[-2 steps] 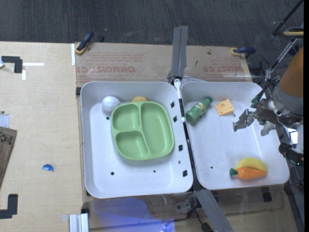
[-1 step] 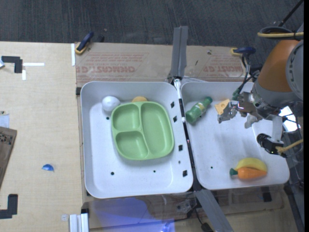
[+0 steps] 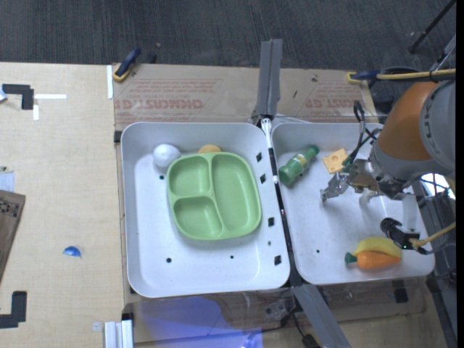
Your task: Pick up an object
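Observation:
In the right bin (image 3: 319, 234) a green bottle (image 3: 297, 164) lies on its side near the far left corner. A small yellow wedge (image 3: 334, 159) rests just to its right. An orange and yellow toy fruit (image 3: 375, 254) sits by the near right rim. My gripper (image 3: 333, 189) hangs over the middle of this bin, just below the yellow wedge and to the right of the bottle. It touches neither, and nothing shows in its grasp.
The left bin (image 3: 145, 223) holds a green divided plate (image 3: 214, 194), a white ball (image 3: 165, 153) at its far left, and a yellow piece (image 3: 209, 149) half hidden behind the plate. A raised divider (image 3: 275, 194) separates the bins.

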You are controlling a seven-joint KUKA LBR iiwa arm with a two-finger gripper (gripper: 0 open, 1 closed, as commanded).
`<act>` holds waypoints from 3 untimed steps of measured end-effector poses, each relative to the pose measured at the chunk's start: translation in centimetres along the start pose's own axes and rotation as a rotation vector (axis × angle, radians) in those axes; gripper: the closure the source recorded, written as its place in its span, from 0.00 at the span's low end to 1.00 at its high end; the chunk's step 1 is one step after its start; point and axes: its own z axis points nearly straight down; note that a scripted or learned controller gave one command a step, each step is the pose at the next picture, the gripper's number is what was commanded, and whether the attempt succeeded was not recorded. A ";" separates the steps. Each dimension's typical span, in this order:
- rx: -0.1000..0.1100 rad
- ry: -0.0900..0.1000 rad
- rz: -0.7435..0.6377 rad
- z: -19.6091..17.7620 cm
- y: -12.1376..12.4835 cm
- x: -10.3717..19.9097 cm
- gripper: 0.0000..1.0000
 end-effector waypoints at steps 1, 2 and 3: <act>0.004 -0.011 0.053 0.1 6.8 3.1 0.00; 0.000 -0.003 -0.229 -12.9 8.2 4.3 0.00; -0.002 -0.002 -0.322 -1.3 9.0 2.9 0.00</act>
